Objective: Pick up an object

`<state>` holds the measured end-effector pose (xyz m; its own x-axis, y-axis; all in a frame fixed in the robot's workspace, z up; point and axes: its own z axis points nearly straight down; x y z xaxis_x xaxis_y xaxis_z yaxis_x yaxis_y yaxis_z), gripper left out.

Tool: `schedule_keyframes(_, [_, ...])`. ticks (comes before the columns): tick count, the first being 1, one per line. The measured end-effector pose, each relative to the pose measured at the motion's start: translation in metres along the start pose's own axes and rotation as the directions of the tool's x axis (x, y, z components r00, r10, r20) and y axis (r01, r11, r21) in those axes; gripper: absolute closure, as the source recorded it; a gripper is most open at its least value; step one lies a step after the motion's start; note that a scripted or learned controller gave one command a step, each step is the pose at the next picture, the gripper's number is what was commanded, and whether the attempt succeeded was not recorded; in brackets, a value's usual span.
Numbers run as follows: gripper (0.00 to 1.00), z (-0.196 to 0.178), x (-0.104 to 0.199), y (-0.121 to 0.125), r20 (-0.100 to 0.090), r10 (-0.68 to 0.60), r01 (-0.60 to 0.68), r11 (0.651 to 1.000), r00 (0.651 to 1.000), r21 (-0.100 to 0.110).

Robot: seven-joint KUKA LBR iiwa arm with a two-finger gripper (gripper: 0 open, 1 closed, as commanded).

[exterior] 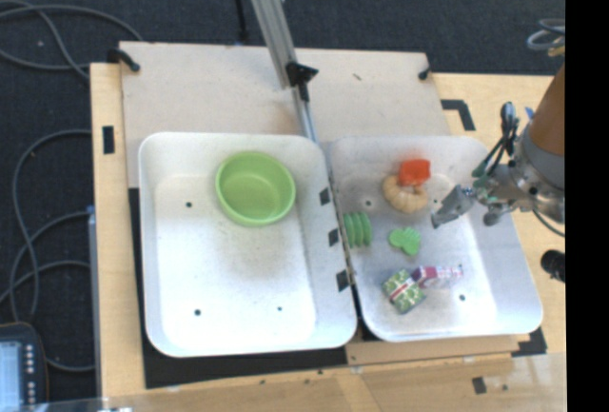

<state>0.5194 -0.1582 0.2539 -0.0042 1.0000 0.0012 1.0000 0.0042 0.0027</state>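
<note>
Camera view has my pincer [455, 207] low over the right bin [504, 296], just right of the tan lump [406, 195] with the orange piece [414, 171] on top of it. I cannot tell whether the pincer is apart or together; it reads as one dark grey shape at this slant. I see nothing between its tips, so I count no object as held.

Candidates all lie in the right bin: the tan lump and orange piece nearest, a green ridged piece [358, 229] by the divider, a small green shape [406, 241] in the middle, and a wrapped packet [419, 283] toward the front. The green bowl [254, 188] sits in the left bin [181, 305], well apart.

My worry is the stacked pair: a descent slightly off could knock the orange piece off or shove the lump sideways instead of closing on it. The small green shape looks flat, so tips may skid on the bin floor. The packet looks crinkly and may slip.
</note>
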Motion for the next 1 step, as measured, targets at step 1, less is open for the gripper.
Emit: schedule_keyframes(1, [0.0, 0.0, -0.0003, 0.0, 0.0, 0.002, -0.002, 1.0, 1.0, 0.0])
